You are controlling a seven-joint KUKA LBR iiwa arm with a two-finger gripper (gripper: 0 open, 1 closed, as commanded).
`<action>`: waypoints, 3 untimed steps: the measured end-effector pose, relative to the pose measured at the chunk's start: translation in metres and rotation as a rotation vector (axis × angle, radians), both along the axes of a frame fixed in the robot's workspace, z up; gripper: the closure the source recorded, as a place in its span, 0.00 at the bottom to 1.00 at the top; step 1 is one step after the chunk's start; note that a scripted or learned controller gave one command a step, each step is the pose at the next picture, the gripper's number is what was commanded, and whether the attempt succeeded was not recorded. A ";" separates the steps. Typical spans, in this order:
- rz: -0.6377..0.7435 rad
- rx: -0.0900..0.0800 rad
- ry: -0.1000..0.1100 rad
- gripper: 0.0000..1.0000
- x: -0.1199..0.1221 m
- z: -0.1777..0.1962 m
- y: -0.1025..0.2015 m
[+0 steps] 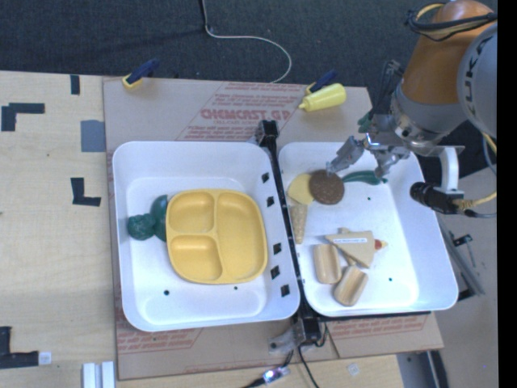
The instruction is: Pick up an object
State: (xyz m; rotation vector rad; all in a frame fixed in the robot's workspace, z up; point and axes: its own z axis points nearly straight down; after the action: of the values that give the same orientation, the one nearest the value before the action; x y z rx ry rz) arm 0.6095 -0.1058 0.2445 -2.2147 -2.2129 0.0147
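The right bin (412,241) holds several toy foods. A brown round disc (327,188) leans on a pale yellow piece (300,188) near the bin's far left corner. A thin teal piece (368,178) lies just right of the disc. Nearer the front lie a tan wedge (356,246) and two bread-coloured rolls (325,263) (351,285). A cone-shaped piece (299,221) rests along the left wall. My gripper (357,169) hangs over the bin's far edge, open, its fingers spread above the teal piece, the left fingertip (336,166) just above the disc. Nothing sits between the fingers.
The left bin (137,297) carries a yellow divided plate (216,234) and a dark green toy (145,223) at its left. A yellow clamp (323,97) and a blue-yellow clamp (139,73) grip the cardboard's far edge. A black clip (266,132) joins the bins.
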 end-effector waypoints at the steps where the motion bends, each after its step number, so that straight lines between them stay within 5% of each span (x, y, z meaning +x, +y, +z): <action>1: 0.002 -0.001 -0.012 0.00 0.002 0.007 0.000; 3: 0.002 -0.001 -0.007 0.00 0.009 -0.106 0.006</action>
State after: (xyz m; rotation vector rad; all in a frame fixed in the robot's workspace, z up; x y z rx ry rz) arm 0.6184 -0.0995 0.1381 -2.2162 -2.2199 0.0076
